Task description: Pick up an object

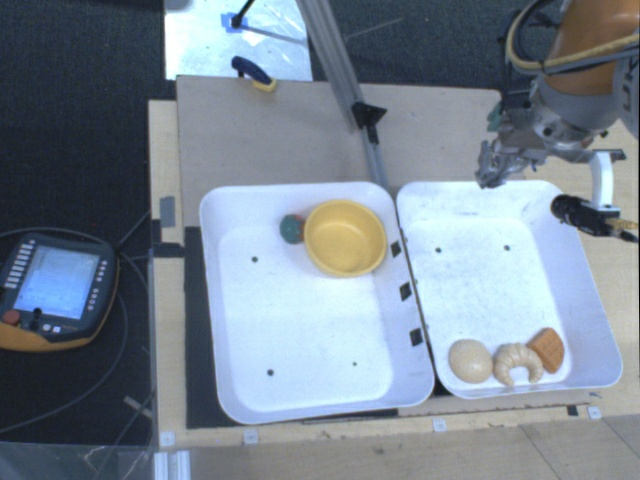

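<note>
claw (490,175) over right bin's (600,318) far rim, grip state unclear; tan table (270,133), dark carpet (80,88), pendant (55,288) on floor.

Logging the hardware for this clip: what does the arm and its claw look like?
The arm has an orange shell above a grey metal wrist, with black and yellowish cables looping beside it. The claw is small, grey metal, tapering to narrow tips.

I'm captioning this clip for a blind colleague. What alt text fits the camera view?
The gripper hovers at the far edge of the right bin, holding nothing. A bun, croissant and orange piece sit along its near edge; the left bin holds a yellow bowl beside a small green ball.
</note>
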`<action>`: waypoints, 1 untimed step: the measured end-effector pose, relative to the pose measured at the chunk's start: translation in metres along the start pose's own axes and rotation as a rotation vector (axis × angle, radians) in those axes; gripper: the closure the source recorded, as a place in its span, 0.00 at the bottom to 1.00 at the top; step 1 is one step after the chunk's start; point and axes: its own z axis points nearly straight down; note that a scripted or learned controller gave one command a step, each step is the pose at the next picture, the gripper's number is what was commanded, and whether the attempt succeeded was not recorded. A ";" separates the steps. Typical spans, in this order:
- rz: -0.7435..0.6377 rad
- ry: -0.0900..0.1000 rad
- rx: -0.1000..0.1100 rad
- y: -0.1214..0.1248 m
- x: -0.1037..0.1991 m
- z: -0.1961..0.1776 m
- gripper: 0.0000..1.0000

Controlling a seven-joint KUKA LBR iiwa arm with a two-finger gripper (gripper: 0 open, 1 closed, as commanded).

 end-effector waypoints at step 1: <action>-0.001 0.001 0.000 -0.033 0.049 0.003 1.00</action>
